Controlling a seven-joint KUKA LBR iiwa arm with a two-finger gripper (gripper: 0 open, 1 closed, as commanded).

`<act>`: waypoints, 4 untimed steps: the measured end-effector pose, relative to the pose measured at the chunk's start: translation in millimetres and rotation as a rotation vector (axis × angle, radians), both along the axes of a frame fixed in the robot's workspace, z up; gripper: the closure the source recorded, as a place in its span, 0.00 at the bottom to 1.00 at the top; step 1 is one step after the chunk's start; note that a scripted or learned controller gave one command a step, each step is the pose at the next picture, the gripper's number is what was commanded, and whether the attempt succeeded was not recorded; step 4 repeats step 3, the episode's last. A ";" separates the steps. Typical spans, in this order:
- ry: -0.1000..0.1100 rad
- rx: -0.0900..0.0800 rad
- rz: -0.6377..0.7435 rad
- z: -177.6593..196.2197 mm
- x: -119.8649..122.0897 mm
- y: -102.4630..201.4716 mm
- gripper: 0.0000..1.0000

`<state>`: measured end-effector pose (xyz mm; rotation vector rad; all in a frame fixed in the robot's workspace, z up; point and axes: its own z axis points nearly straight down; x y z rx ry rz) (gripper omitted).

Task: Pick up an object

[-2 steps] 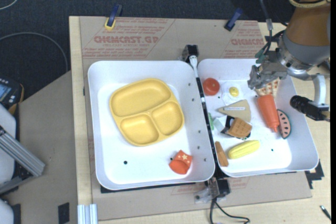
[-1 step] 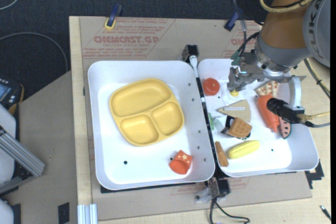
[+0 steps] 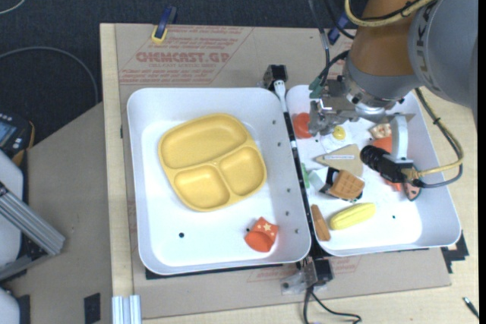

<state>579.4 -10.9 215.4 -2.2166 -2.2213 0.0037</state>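
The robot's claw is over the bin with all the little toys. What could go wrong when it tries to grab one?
1. The small toys in the right white bin lie crowded, so the claw might pinch two or nudge neighbours aside.
2. The yellow plastic corn cob is round and could roll or slip away.
3. The claw hangs close to the bin's left wall, beside the small red-orange piece, so a finger might bump the wall.

arm point(image 3: 448, 26): smooth grey rounded casing | wrist band point(image 3: 387, 19): glossy orange, bulbous | flange below band: grey metal ring | gripper point(image 3: 328, 116): dark and silver metal parts, small, boxy | cables: yellow loop over orange band, thin black leads beside wrist
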 end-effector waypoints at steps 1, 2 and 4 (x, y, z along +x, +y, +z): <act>-0.008 -0.001 -0.001 20.3 3.4 0.6 1.00; -0.007 -0.001 -0.001 18.4 7.5 3.6 1.00; -0.006 -0.002 -0.003 13.3 10.7 -7.3 1.00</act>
